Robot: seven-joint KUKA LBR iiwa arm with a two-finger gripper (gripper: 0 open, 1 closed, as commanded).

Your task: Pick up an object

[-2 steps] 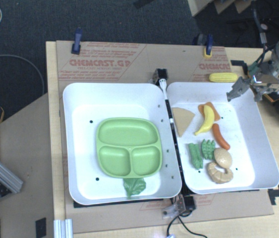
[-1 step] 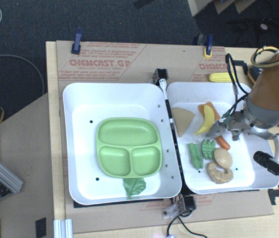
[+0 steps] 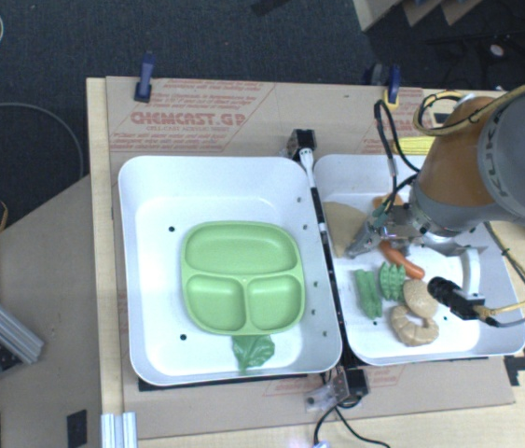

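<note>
**Reach into the right bin, nothing lifted yet**

Camera view: end effector low in the right bin, just above the orange carrot. Cannot tell its state; wrist hides it. Green pieces and tan croissant lying loose nearby. Green divided plate in the left bin, untouched. Grasp and lift left to do.

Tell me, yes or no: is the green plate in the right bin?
No, the green plate lies in the left bin, with a leafy green piece just below it.
</note>
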